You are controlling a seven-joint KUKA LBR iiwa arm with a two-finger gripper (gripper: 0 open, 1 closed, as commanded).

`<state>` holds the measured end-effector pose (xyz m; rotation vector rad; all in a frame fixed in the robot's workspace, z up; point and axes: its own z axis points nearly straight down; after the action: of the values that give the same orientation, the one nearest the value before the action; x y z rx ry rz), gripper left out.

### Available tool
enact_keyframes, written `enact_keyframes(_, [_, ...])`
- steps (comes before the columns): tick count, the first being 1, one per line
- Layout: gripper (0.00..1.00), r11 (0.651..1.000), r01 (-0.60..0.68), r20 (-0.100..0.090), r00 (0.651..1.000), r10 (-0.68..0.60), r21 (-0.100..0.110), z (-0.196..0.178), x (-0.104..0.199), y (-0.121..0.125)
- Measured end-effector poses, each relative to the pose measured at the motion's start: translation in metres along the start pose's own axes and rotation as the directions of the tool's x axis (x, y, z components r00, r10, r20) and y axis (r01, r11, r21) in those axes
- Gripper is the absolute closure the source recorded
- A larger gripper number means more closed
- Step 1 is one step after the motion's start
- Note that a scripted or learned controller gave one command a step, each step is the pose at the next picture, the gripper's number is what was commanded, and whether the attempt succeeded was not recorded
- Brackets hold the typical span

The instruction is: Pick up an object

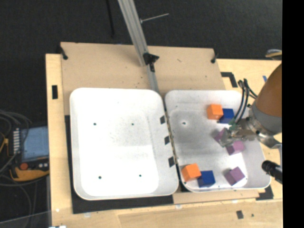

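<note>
Gripper [231, 133] position is low inside the right-hand shallow white plastic bin [190, 103], at the bin's right side, with the grey arm and its orange band [271, 99] reaching in from the right. The tool sits directly among a pair of small purple blocks: one purple block [219, 137] lies just left of the tool, and a second purple block [235, 147] lies just below it, both touching or nearly touching the tool. This placement suggests that one of these two blocks is the intended pick target. Jaw opening cannot be determined from this view, and no block is visibly held.

Remaining contents of the right bin stand apart from the tool. An orange cube [214, 111] touches a blue cube [227, 114] near the back of the bin. A second orange cube [191, 171] touches a second blue cube [206, 178] at the front edge. A third purple cube [234, 175] rests at the front right corner. The left-hand shallow white plastic bin [118, 141] adjoins the right bin along a shared edge.

Target orientation: the blocks appear roughly cubic, so no clear long axis is evident. The second purple block sits rotated relative to the bin walls, its corners pointing toward them. A squared approach would probably require wrist alignment to its faces.
</note>
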<state>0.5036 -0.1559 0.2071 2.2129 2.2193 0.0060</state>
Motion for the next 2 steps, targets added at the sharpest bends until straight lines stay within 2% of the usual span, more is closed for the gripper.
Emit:
enact_keyframes(1, [1.0,1.0,0.006,-0.005,1.0,-0.005,0.007,0.002,0.059,0.005])
enact_keyframes(2, [1.0,1.0,0.005,-0.005,1.0,-0.005,0.007,-0.001,0.102,0.007])
